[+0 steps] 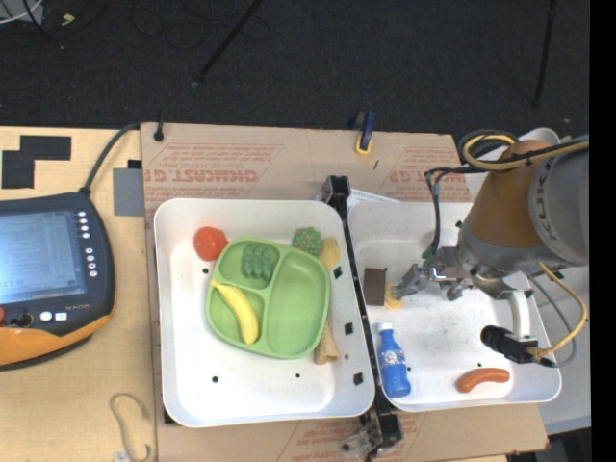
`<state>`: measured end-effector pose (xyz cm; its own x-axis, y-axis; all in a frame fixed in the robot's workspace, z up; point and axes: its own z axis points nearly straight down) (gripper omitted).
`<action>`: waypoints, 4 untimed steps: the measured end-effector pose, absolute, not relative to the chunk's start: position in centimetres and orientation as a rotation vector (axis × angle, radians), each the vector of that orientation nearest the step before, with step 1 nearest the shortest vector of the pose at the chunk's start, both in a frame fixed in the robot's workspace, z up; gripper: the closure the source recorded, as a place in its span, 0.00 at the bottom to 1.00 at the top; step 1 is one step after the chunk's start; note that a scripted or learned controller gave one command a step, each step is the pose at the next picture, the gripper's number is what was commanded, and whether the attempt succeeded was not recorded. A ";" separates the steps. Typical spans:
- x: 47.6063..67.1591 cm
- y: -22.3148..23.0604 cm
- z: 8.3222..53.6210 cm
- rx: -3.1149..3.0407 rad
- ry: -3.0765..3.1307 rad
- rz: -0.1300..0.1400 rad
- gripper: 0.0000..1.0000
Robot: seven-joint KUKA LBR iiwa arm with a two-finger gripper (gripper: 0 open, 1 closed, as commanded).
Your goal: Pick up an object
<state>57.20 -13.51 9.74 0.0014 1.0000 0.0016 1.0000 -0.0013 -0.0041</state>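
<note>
Sausage (482, 380) is what I'd call the nearest grab candidate, lying at the front of the right bin (549, 389) close to the near rim. Just left of it a small blue bottle (393, 362) with a white cap lies against the wall between the bins; its label is too small for me to read. Bit further back, a brown block (374, 284) with a yellow piece (393, 298) touching it sits by that same wall.

From my seat the gripper (416, 279) hovers right beside that brown block, fingers slightly spread with nothing between them. The grey arm (553, 210) with its orange band covers the right bin's back right part.

Left bin (183, 373) has a green divided plate (289, 306) holding a banana (237, 310) and a green ridged thing (258, 261). A red tomato (210, 243) sits just off the plate's back left, a green broccoli-ish lump (308, 240) at its back right.

Off left, a teach pendant (48, 268) rests on the bench. Cardboard (289, 162) behind the bins carries red print, upside down, which I can't make out. A blue-and-yellow clamp (365, 133) sits on its far edge.
</note>
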 end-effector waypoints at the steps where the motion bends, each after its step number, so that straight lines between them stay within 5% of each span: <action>1: 57.4 -13.5 9.1 -2.225 -2.215 -0.003 0.00; 2: 57.4 -13.7 10.3 -2.236 -2.208 -0.007 1.00; 4: 58.4 -12.4 21.9 -2.222 -2.224 -0.003 1.00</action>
